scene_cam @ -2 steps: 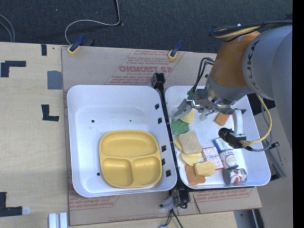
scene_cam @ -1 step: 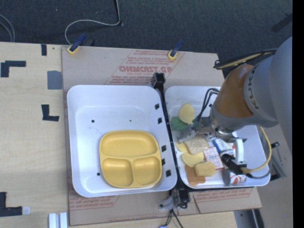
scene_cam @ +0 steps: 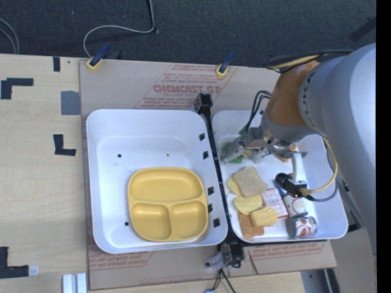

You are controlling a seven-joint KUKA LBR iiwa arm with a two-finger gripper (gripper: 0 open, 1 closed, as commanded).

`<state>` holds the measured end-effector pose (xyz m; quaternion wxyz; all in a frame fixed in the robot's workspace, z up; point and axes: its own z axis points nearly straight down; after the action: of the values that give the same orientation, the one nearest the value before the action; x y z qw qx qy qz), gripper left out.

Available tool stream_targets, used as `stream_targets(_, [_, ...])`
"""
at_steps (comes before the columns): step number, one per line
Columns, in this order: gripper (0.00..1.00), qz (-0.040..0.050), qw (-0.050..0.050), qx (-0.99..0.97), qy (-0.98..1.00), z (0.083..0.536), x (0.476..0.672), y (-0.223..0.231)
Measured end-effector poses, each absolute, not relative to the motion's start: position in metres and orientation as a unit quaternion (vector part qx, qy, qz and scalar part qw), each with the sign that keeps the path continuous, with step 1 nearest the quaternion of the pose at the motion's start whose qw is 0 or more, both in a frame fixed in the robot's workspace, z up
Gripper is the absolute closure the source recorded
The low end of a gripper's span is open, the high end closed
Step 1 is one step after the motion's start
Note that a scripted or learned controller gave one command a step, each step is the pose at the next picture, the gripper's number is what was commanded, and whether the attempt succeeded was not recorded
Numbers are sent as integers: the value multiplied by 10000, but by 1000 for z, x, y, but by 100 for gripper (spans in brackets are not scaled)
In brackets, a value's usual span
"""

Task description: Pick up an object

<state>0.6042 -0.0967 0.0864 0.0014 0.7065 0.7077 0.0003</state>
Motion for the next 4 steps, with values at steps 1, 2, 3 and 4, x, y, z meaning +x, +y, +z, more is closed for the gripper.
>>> stream_targets(1, [0,6,11,7064,7078,86,645,-97])
stream_targets(2, [0,3,5,7066,7076,85,662,-96])
stream_targets(3, [100,2,16,7063,7079,96,662,-96])
stream_targets(4, [100,4,-7,7060,7083,187,613,-56])
